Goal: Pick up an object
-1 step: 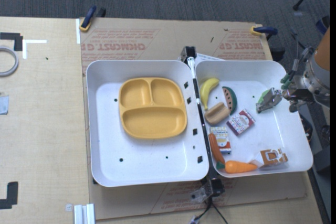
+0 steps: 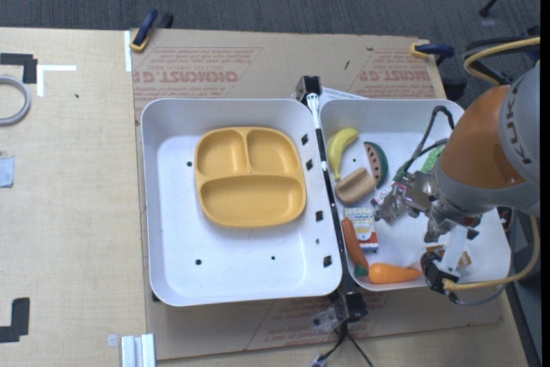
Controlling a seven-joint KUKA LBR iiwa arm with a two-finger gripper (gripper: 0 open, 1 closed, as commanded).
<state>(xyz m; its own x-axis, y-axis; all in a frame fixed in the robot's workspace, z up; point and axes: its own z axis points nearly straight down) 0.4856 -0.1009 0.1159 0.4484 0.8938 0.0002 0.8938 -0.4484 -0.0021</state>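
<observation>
I see a pale wooden surface (image 2: 69,211) with a cardboard sheet (image 2: 258,64) under two shallow white bins. The left white bin (image 2: 172,271) holds a yellow three-compartment plastic plate (image 2: 251,176). The right white bin (image 2: 494,258) is crowded: a yellow banana (image 2: 340,147), a watermelon slice (image 2: 375,161), a tan bread-like piece (image 2: 355,184), a small red-and-white carton (image 2: 363,229), a slim orange-red piece (image 2: 351,243) and an orange carrot (image 2: 394,273) near the front wall. My grey-and-orange arm (image 2: 485,155) covers the bin's right half, and the metal hand (image 2: 402,200) sits low beside the carton. I cannot tell its grip state.
</observation>
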